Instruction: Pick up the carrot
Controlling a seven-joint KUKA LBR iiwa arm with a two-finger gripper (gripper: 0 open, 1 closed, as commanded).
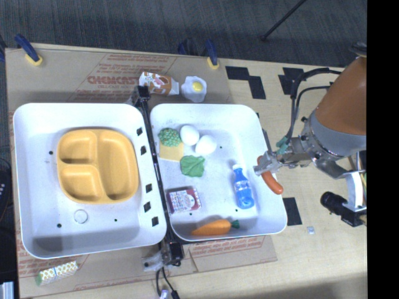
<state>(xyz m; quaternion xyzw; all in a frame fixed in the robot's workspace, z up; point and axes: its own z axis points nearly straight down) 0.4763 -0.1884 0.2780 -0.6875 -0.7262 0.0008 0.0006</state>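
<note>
The carrot point(212, 228), orange with a green top, lies on its side at the front edge of the right bin point(249, 114). My gripper point(268, 169) hangs over that bin's right rim, well to the right of the carrot and farther back. Its fingers are shut on the top end of a small red-orange sausage point(273, 184), which slants down over the rim. The carrot lies apart from the gripper, untouched.
In the right bin lie a blue bottle point(243, 189), a green leaf point(192, 165), two white eggs point(189, 133), broccoli on a yellow block point(169, 139) and a red packet point(184, 199). The left bin point(25, 167) holds a yellow divided tray point(96, 164).
</note>
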